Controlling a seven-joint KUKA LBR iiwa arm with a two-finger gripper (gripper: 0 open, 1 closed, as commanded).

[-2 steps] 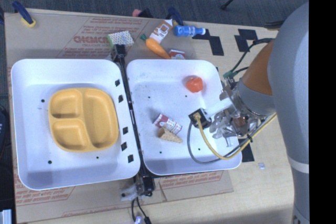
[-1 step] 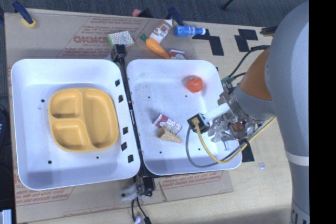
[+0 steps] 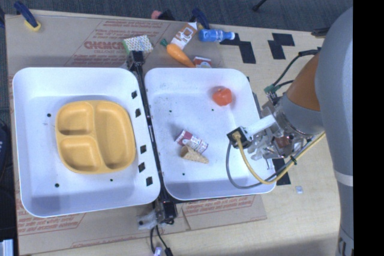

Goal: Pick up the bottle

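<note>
Since the blue bottle lies on its side on the surface beyond the right bin, the end effector at that bin's right rim, grip unreadable, looks well short of it.

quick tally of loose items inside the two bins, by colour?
Yellow: 1, the yellow three-compartment plastic plate in the left white bin
Red-orange: 1, the round red-orange tomato-like toy in the right white bin
Red and white: 1, the small red-and-white packet
Tan: 1, the tan wedge-shaped toy
Total: 4
</note>
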